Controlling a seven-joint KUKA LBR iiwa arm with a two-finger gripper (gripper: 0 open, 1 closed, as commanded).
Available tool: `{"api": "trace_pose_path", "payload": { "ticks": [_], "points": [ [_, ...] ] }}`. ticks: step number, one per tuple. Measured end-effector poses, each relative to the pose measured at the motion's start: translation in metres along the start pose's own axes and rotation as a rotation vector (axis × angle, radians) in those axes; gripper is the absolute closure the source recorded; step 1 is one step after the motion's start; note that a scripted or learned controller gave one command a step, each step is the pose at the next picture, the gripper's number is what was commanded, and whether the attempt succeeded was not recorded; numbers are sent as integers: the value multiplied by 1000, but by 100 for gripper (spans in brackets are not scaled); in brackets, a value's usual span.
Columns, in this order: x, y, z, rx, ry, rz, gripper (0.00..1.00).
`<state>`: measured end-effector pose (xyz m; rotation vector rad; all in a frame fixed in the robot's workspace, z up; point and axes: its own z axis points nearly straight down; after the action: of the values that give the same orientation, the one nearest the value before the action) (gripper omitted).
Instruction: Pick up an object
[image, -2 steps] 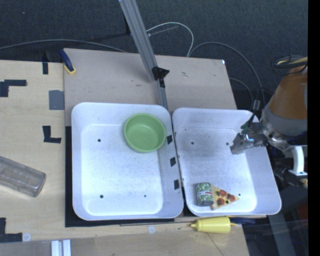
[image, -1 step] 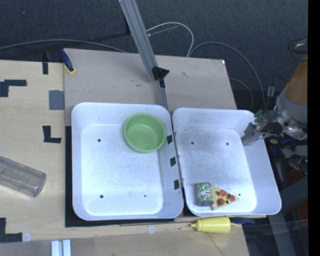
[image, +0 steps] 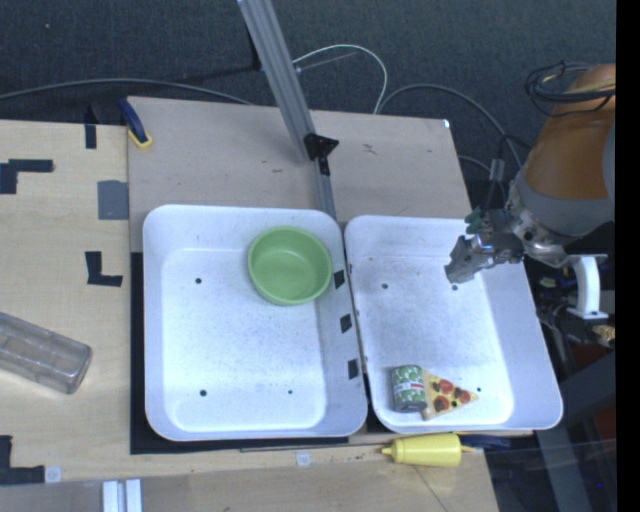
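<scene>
A green bowl (image: 290, 265) sits upright in the left bin (image: 180, 330), near its far right corner. In the right bin (image: 500, 330), close to the front edge, lie a small green can (image: 407, 387) and a pizza-slice toy (image: 447, 393) side by side, touching. My gripper (image: 465, 262) hangs over the far right part of the right bin, well away from the can and the pizza slice. Nothing shows between its fingers.
A yellow bottle (image: 432, 450) lies on the bench just in front of the right bin. A clear plastic cylinder (image: 40, 352) rests on the bench at far left. A grey pole (image: 285, 85) slants down to the bins' shared far edge. Cables loop behind the bins.
</scene>
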<state>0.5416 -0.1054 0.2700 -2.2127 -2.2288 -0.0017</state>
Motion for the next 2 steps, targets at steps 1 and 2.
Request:
{"api": "trace_pose_path", "payload": {
  "ticks": [1, 2],
  "points": [
    [48, 10, 20, 3, 0, 1, 100],
    [107, 21, 19, 2, 0, -1, 100]
  ]
}}
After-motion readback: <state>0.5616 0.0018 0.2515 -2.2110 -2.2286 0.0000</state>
